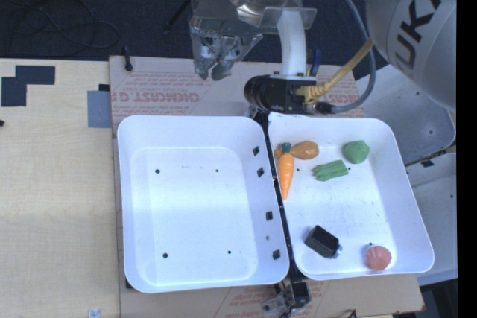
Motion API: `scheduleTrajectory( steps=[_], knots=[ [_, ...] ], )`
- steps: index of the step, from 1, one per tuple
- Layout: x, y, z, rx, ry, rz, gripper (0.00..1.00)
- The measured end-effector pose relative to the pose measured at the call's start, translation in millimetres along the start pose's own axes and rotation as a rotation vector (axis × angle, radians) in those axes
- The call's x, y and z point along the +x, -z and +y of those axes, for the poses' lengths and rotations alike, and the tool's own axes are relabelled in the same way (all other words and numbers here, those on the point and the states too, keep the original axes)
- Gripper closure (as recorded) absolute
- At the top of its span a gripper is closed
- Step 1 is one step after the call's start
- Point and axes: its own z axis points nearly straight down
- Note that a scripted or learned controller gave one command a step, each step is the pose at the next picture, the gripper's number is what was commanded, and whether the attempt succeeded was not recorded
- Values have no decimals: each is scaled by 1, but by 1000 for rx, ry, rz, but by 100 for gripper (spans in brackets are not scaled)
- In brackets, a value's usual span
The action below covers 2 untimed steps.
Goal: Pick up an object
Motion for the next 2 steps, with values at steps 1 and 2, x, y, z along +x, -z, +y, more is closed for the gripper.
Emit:
scheduleTrajectory(
  steps=[1,2],
  knots=[
    [-1,-3,-70,10,2,-3,100],
    [-1,-6,9,8,-5,-6,100]
  ],
)
